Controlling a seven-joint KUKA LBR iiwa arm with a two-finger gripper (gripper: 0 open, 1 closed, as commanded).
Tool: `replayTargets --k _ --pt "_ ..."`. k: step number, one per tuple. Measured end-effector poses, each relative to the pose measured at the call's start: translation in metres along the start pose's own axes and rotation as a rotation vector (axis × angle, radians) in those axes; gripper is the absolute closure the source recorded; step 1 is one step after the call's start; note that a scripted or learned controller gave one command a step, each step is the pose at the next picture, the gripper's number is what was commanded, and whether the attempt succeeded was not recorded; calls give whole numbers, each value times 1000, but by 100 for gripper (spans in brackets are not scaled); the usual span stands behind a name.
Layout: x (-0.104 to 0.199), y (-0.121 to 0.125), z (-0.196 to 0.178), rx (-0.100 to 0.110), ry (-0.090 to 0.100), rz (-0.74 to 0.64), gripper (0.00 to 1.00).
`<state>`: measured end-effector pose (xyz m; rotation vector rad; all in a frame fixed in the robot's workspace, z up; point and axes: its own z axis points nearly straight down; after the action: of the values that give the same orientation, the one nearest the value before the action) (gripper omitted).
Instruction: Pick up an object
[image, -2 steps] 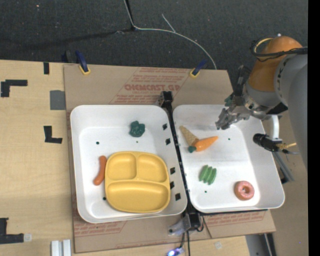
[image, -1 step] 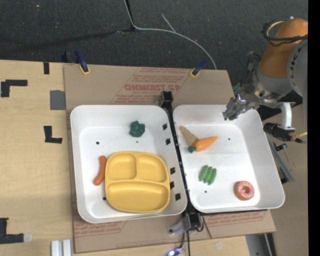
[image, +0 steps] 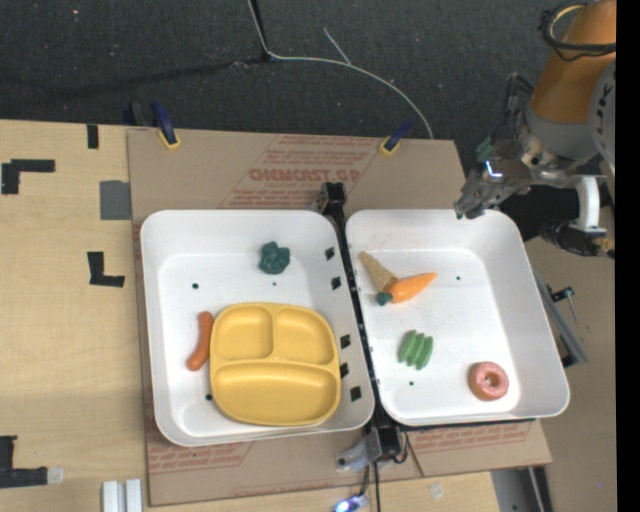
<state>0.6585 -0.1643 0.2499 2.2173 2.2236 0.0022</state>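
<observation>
Hand (image: 478, 200) small and dark at right bin's (image: 520, 250) far rim, grip unreadable; orange carrot (image: 412, 287) lies inside.

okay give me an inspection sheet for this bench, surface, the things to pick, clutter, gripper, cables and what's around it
Surface: two shallow white bins side by side, left bin and right bin, on a cardboard sheet clamped to a wooden bench.
Job's things, left bin: yellow divided plate, orange sausage beside its left edge, dark green lump above it.
Job's things, right bin: carrot, ice cream cone touching it, green pod piece, pink doughnut.
Clutter: nothing seen.
Gripper: gripper over the right bin's upper right rim, holding nothing.
Cables: white cable and thin black rod behind the bench.
Surroundings: black tape marks on the bench.
</observation>
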Motion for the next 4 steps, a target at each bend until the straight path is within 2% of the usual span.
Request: replayTargets --k 1,2,3,4 --pt "1 1 -42 -1 0 0 100" --pt "56 -14 -36 5 1 -3 100" --pt "110 -15 -29 6 1 -3 100" --pt "157 -29 -3 8 0 -1 100"
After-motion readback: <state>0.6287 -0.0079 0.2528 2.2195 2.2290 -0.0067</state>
